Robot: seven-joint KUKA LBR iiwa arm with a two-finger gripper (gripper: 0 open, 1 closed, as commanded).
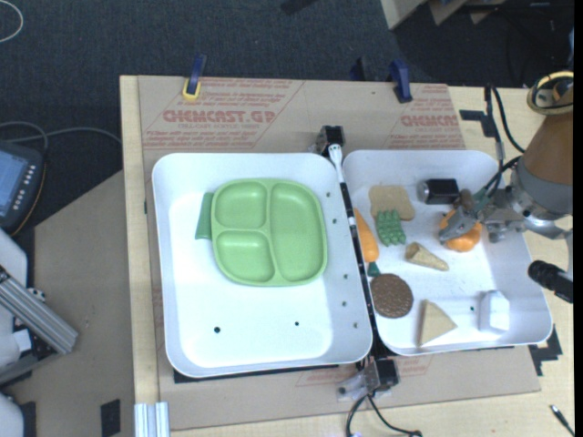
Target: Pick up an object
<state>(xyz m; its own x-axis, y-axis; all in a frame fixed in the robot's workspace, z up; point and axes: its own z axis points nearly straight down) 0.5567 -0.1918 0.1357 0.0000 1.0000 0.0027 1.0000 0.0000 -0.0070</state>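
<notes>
Nearest us in the right bin (524,330), at about six o'clock, lie a tan wedge (435,322) and a brown disc (392,295). Farther back, toward three o'clock, the tool (463,222) sits low over an orange piece (463,238). We cannot tell whether it has any hold on the piece. We judge a slip likely: the rounded orange piece could squirt sideways, or the neighbouring black block (441,189) at twelve o'clock could get nudged.

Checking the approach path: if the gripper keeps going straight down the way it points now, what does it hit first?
Most likely the orange rounded toy piece, which lies right under the gripper in the right white bin. Depth is unclear from this slanted view, so contact can't be confirmed.
</notes>
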